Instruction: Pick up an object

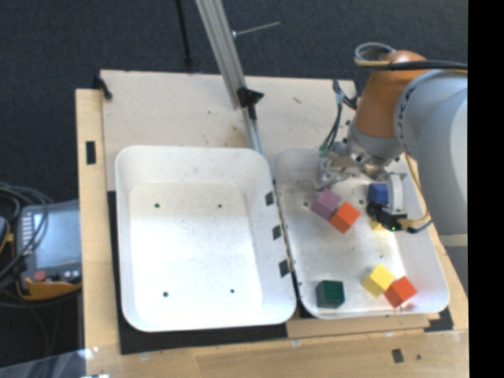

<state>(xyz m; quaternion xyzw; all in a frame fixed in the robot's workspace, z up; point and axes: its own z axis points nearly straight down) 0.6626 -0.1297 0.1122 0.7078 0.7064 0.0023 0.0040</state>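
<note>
The purple block point(325, 203) lies in the right bin point(358, 309), touching an orange block point(344, 217). The hand point(329, 172) hangs just above the purple block; its grip state cannot be told.

Two shallow white plastic bins sit side by side on the wooden table point(157, 109). The right bin point(425, 250) holds a purple cube point(325, 203) touching an orange cube point(344, 217), a green cube point(331, 293) nearer, and a yellow cube point(379, 279) beside a red-orange cube point(402, 290).
</note>
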